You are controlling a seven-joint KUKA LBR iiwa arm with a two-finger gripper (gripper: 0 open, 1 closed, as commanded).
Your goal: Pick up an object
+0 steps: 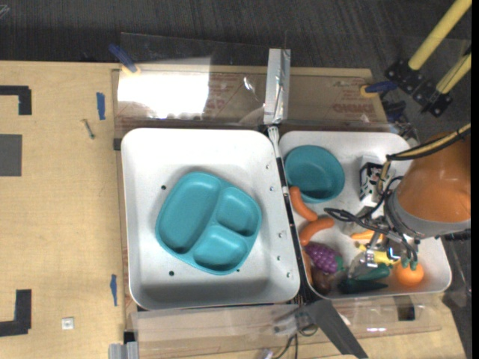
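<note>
Dark carpet point(224, 13) runs along the top, and below it you've got the tan desk point(52, 200) with black corner marks point(21, 99) and bits of blue tape point(100, 105) on its left side. Two white bins sit side by side, touching along the middle. Your left bin point(142, 155) holds one teal divided plate point(209, 221), lying flat, roughly centred, three compartments up. Your right bin point(352, 142) has all the pickable stuff: a teal bowl point(313, 172) upright in the far left corner, an orange carrot-like piece point(303, 203) just below it against the left wall, and a second orange piece point(316, 229) touching that one. Purple grapes point(322, 257) sit near the front left, a dark green piece point(367, 277) lies along the front wall just beside the grapes, and a round orange fruit point(409, 274) sits at the front right. The grey arm with the orange band point(438, 189) comes in from the right and hangs over the right bin's right half. The pincer point(372, 239) is down low in the clutter, above the green piece and between the grapes and the orange fruit, with a small yellow item point(383, 257) right under it. You can't tell how wide the pincer stands, cables and toys crowd it, and nothing reads clearly as gripped.
</note>
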